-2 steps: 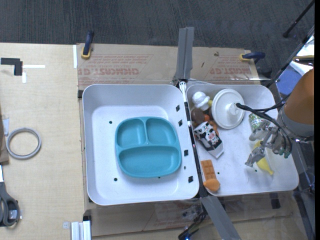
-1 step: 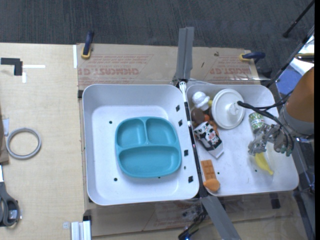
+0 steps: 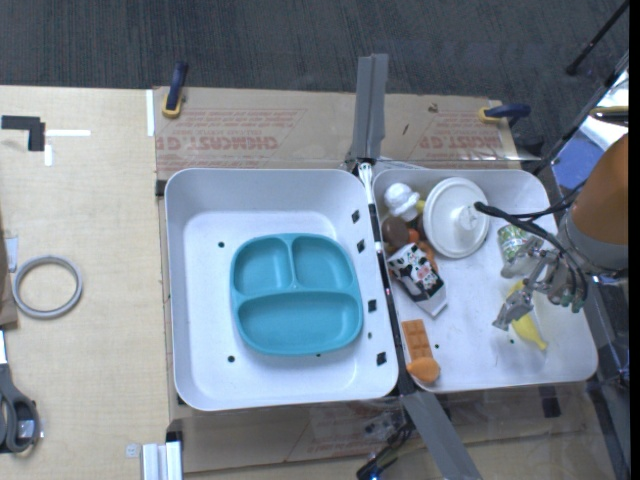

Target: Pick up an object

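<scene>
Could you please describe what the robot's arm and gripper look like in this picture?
The arm is grey with a broad orange band above the wrist. Black cables loop from it. The gripper is a small metallic assembly with two slim fingers.

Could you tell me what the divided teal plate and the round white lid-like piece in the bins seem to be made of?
The divided teal plate looks like moulded plastic: uniform colour, rounded compartment ridges, a soft satin sheen. The round white lid-like piece has a brighter glossy highlight and a central knob; it could be glazed ceramic or hard plastic, and the view cannot settle which.

Teal tray (image 3: 296, 308); white bins (image 3: 190, 268); possibly cow-patterned box (image 3: 416, 270).
</scene>
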You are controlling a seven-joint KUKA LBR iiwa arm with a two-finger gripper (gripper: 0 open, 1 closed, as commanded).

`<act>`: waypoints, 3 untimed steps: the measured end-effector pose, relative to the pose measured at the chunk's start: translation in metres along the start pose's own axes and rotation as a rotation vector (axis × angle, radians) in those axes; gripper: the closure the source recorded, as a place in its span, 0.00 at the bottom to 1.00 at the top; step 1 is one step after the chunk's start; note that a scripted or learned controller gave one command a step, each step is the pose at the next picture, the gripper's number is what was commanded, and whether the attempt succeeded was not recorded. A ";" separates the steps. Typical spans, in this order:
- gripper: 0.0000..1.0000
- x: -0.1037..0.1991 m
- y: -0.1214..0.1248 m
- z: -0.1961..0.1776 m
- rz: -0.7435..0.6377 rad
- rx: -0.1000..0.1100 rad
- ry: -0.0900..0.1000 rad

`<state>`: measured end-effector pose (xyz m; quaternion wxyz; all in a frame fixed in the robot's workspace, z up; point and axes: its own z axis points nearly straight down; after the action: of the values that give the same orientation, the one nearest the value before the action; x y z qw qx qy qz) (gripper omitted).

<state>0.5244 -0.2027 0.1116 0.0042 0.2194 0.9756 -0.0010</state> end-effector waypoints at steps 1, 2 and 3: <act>0.00 0.002 -0.007 0.020 0.096 0.000 0.007; 1.00 0.001 -0.006 0.010 0.093 0.000 0.004; 0.00 0.001 -0.006 0.010 0.093 0.000 0.004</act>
<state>0.5208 -0.2075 0.1018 0.0023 0.2647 0.9643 -0.0004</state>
